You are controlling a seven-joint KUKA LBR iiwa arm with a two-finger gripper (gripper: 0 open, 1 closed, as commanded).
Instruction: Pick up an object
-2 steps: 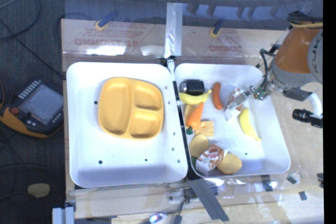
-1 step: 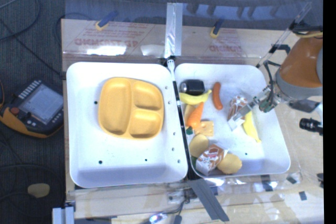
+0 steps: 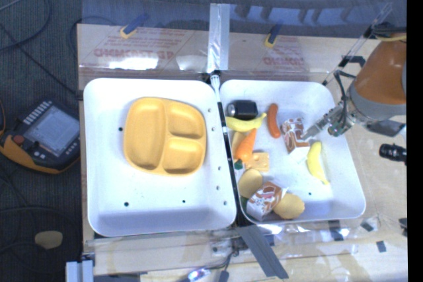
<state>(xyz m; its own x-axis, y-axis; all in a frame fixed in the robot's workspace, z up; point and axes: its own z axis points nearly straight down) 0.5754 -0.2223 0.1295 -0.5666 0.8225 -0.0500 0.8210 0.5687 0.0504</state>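
Gripper (image 3: 309, 134) hangs low in the right bin (image 3: 344, 201), beside a wrapped snack (image 3: 291, 133); probably I aimed there for grasping it. Open or closed, I cannot tell.

- Scene is covered by one fixed camera, mounted above the tabletop (image 3: 370, 162), tilted down at a slant.
- Both white bins are framed whole: left bin (image 3: 106, 208), right bin (image 3: 344, 195).
- Medium distance; surrounding carpet floor (image 3: 39, 23) is taken in at top and left.
- Arm (image 3: 383, 79) is seen entering from the frame's right.
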